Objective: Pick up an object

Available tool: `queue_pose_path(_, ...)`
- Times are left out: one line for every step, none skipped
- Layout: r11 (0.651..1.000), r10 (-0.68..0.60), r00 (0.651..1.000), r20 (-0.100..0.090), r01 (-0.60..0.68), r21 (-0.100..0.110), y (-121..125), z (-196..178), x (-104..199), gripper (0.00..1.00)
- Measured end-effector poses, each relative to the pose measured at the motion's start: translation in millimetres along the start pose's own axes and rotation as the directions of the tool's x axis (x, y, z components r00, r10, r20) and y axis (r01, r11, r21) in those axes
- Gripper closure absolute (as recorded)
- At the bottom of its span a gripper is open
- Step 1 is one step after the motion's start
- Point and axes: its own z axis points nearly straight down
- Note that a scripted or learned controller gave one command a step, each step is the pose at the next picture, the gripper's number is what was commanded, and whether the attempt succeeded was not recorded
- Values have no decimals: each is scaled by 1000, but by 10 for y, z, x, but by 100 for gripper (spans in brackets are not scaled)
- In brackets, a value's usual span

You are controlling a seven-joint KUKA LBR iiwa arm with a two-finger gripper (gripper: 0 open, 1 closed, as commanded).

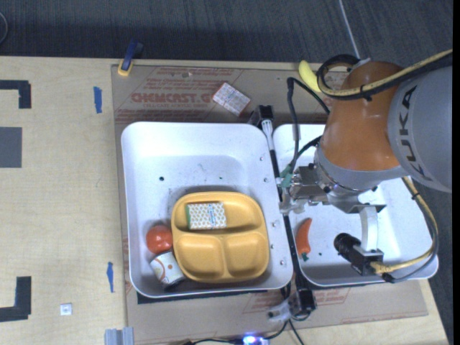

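Note:
My gripper (pixel 289 192) hangs over the wall between the two bins, below the grey arm with its orange band. A small red pepper (pixel 305 236) lies in the right bin (pixel 413 268), just below and to the right of the gripper. In the left bin (pixel 144 149) a yellow divided tray (pixel 228 254) carries a green and white speckled block (pixel 205 215) in its upper compartment. A red ball (pixel 158 238) and a small white and orange can (pixel 166 267) lie at the tray's left side. Nothing shows between the gripper's tips.
The arm covers much of the right bin. A small patterned card (pixel 231 98) lies on the board behind the left bin. A blue clip (pixel 129 57) sits at the board's far left corner. The back half of the left bin is bare white floor.

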Motion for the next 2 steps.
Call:
queue_pose_path(1000, 2, 1000, 1, -2, -1, -63, 224, -511, 100)
queue_pose_path(1000, 3, 1000, 1, -3, 1, -71, 408, -1085, 100)
